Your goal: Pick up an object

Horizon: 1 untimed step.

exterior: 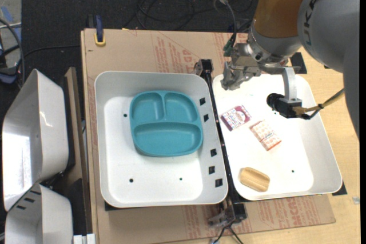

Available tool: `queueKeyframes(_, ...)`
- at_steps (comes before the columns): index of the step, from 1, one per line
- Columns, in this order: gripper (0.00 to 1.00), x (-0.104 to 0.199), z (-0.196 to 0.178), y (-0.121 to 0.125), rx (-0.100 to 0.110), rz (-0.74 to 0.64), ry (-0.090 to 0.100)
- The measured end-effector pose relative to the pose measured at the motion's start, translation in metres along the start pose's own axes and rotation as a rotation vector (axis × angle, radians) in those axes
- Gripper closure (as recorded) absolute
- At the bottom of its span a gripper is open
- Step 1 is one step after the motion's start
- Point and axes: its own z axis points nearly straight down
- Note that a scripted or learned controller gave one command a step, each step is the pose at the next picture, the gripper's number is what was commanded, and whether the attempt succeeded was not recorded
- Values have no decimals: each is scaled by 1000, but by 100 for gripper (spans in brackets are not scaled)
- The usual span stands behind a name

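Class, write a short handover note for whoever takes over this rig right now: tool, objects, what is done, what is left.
The tool is over the upper-left corner of the right bin; open or shut unclear, nothing seen held.
In that bin: purple packet, red-and-white box, tan bun.
The left bin holds a blue divided plate.
Done: nothing picked. Left: pick one object.

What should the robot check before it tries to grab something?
1. Things to grab in the right bin: ok. Purple packet, red-and-white packet, tan bun.
2. The three lie apart: ok.
3. Gripper over the right bin: ok, at its far left corner.
4. Gripper straight above a thing: not ok; the purple packet lies nearer the camera.
5. Teal plate out of the way: ok, in the left bin.
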Motion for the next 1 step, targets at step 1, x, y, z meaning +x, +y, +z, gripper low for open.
queueKeyframes(1,100,59,11,1,0,0,0)
